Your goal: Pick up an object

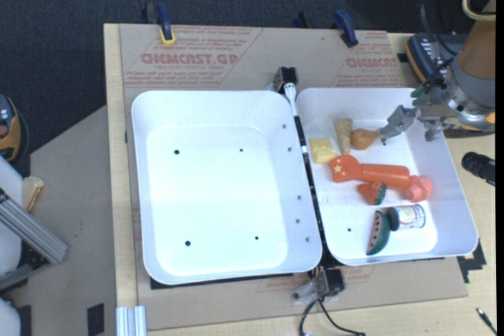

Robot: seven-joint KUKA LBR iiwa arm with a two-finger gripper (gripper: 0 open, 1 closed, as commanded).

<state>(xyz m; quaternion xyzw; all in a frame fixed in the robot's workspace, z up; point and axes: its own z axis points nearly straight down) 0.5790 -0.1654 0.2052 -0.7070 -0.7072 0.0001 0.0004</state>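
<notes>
**Claw poised over the right bin**

Claw (413, 122) hangs over the far right part of the right bin (441, 244), its two grey fingers spread apart with nothing between them; one fingertip sits just beside the brown rounded piece (364, 138), though contact cannot be judged.

Nearest the camera in that bin lies a watermelon slice (379, 231) (dark rind, red flesh), just beside a small can (409, 216) on its side; beyond them a small orange-red piece (370, 192) rests against the long orange carrot-like toy (376, 171), whose left end carries a red block with a yellow star (341, 167) and whose right end meets a pink lump (420, 187); farther still sit a pale yellow block (322, 149) and a tan stick (343, 135), close together, with the brown rounded piece just right of the stick.

Left bin (150, 122) lies alongside, touching the right one along the middle; both rest on the bench (118, 169), whose far edge carries two blue clamps (165, 21).
</notes>
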